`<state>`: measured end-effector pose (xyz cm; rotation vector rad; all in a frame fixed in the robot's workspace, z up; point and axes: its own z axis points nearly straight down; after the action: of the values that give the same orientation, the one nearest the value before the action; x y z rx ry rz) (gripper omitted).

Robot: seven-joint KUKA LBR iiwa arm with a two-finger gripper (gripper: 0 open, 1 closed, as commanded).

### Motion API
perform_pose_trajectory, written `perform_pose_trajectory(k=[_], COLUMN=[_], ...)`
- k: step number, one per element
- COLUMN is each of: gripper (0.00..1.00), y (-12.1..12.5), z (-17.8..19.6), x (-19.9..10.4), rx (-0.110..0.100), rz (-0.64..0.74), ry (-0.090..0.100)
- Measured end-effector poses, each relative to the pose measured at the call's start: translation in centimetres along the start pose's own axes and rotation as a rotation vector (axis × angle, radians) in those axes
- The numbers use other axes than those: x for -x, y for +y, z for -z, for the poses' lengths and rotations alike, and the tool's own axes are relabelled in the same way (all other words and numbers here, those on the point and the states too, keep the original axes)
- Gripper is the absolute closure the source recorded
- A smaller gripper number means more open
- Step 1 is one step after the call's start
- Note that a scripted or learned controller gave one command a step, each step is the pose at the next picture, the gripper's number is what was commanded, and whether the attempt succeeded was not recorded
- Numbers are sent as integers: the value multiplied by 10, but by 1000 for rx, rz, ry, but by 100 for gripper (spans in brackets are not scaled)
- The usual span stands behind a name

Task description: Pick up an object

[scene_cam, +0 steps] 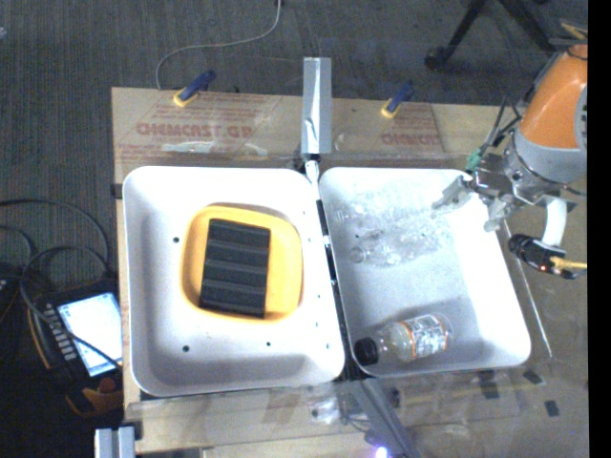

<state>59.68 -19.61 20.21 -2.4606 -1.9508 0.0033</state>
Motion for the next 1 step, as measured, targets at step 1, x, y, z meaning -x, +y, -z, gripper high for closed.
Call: perform_pose_trajectory(k=[1], gripper=[0], y=[-31], z=[63], x=[14], rx=[2], rz=[26], ry=[0])
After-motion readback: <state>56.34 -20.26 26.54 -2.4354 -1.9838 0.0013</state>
